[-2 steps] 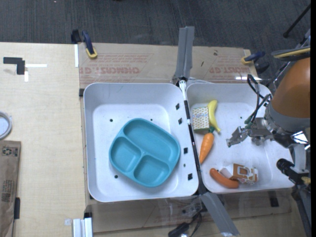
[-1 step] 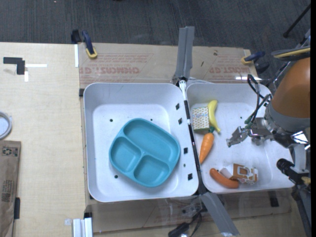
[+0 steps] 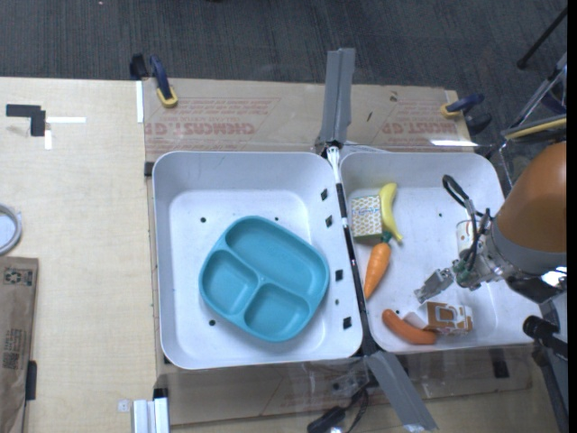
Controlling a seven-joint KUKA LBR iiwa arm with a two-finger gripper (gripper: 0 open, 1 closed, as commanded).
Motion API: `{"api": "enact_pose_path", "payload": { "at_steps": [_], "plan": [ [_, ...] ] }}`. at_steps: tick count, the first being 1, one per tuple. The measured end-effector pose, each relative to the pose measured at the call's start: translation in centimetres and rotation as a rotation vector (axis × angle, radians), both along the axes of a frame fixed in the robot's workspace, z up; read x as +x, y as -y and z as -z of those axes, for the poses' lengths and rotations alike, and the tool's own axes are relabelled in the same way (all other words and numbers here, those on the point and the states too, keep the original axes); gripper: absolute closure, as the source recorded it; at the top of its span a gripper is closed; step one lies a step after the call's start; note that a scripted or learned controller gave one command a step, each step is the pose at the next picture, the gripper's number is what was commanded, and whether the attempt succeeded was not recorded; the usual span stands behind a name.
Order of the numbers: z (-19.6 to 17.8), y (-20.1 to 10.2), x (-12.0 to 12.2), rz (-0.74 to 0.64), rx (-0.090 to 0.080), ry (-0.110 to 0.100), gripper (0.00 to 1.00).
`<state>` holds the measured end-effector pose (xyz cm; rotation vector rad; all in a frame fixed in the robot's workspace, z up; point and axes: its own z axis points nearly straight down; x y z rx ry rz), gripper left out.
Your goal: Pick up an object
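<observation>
- Where the arm [image 3: 536,210] reaches in from the right, we see its orange band over the right bin [image 3: 424,341] and the wrist sloping down and to the left.
- Low over the bin floor, the gripper [image 3: 435,284] sits just above a small orange-and-white carton [image 3: 448,317]; we cannot tell from this angle how its jaws stand, and we see nothing between them.
- We see two shallow white bins side by side on a light wooden tabletop [image 3: 72,197], with a sheet of printed cardboard [image 3: 243,115] under their far edge, held by clamps [image 3: 162,79].
- We note a grey divider post [image 3: 338,97] rising where the bins meet, and dark carpet [image 3: 270,16] beyond the tabletop.
- Left bin [image 3: 167,242]: we find a blue three-compartment plate [image 3: 262,279] lying flat near its middle.
- Right bin: we count a yellow banana [image 3: 389,207] touching a small speckled box [image 3: 364,216] near the far left corner, an orange carrot [image 3: 376,269] just below them, and a red-orange sausage [image 3: 408,327] lying beside the carton near the front wall.
- All of these lie on the bin floor, to the left of or just below the gripper.
</observation>
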<state>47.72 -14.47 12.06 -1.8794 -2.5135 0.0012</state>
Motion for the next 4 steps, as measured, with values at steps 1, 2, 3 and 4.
{"api": "enact_pose_path", "payload": {
  "at_steps": [1, 2, 3, 4],
  "plan": [
    [3.0, -4.6, 3.0, -0.014, -0.001, 0.000, 0.00],
    [2.9, -4.3, 10.2, 0.158, -0.003, 0.002, 0.00],
    [3.0, -2.4, 17.1, 0.610, -0.006, -0.002, 0.00],
    [2.1, -2.4, 17.1, 0.605, -0.008, -0.004, 1.00]
  ]
}}
